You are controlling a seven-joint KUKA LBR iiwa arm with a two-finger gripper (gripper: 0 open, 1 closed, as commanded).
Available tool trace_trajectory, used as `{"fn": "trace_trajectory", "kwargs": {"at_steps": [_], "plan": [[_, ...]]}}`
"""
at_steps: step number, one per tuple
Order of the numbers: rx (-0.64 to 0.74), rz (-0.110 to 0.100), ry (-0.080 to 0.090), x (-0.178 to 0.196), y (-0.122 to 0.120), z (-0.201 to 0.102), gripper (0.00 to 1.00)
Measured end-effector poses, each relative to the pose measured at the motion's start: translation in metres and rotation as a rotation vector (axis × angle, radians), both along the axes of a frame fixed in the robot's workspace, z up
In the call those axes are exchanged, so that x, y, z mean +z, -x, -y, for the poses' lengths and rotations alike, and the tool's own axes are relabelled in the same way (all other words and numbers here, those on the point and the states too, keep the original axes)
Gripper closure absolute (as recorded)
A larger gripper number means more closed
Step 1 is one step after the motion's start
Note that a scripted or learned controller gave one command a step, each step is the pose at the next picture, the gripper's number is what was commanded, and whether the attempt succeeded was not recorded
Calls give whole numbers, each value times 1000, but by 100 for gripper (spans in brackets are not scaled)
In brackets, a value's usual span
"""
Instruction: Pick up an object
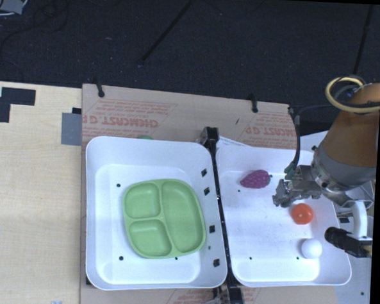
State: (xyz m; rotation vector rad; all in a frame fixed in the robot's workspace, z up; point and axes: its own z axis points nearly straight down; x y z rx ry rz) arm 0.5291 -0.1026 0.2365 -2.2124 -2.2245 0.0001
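Observation:
Three small objects lie in the right bin (260,262): a purple knobbly piece (256,178) toward the back, an orange-red ball (302,214) to the right, and a white ball (311,248) near the front right corner. My gripper (289,194) hangs low over the right bin, between the purple piece and the orange-red ball, its dark metal tip just left of and above the ball. I see nothing held in it. The arm's grey and orange wrist (350,139) rises behind it at the right.
The left bin (105,175) holds a green divided plate (163,217). A black clamp ridge (215,207) runs between the two bins. Cardboard (179,115) lies under the bins, and a black bracket (346,240) sticks in at the right bin's right rim.

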Motion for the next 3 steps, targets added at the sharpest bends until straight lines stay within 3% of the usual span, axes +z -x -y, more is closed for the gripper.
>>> {"fn": "trace_trajectory", "kwargs": {"at_steps": [3], "plan": [[-1,-2,1,-11,-13,-164,100]]}}
